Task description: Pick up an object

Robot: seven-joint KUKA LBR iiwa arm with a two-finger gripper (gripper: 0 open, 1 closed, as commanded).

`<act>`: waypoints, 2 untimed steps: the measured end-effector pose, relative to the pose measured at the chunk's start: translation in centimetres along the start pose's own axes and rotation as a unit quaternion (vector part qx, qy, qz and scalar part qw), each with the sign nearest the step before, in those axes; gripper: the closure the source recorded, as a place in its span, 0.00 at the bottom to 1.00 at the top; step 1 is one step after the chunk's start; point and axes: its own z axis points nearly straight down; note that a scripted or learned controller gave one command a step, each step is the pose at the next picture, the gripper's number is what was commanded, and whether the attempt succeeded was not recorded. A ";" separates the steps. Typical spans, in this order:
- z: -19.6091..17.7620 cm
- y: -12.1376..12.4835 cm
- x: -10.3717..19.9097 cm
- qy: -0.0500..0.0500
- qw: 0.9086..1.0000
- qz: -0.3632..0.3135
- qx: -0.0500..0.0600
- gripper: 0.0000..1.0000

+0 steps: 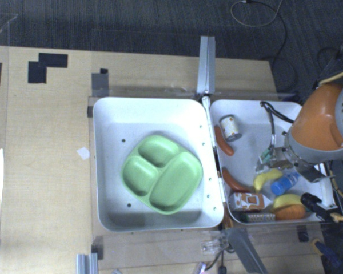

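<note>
Right bin, near edge: small printed carton; orange fruit touching a yellow piece. Behind: blue bottle, banana, sausage. Gripper low over the banana, just beside the bottle; jaw opening and grasp cannot be told. Farther: second sausage, small can. Left bin: green divided plate.

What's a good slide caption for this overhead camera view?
KUKA arm lowers its claw over toy food in the right bin; green divided plate fills the left.
</note>
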 end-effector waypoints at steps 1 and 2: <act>-14.9 -0.7 -1.9 0.004 0.997 0.077 0.012 1.00; -18.7 -3.2 -8.3 0.003 0.997 0.071 0.012 1.00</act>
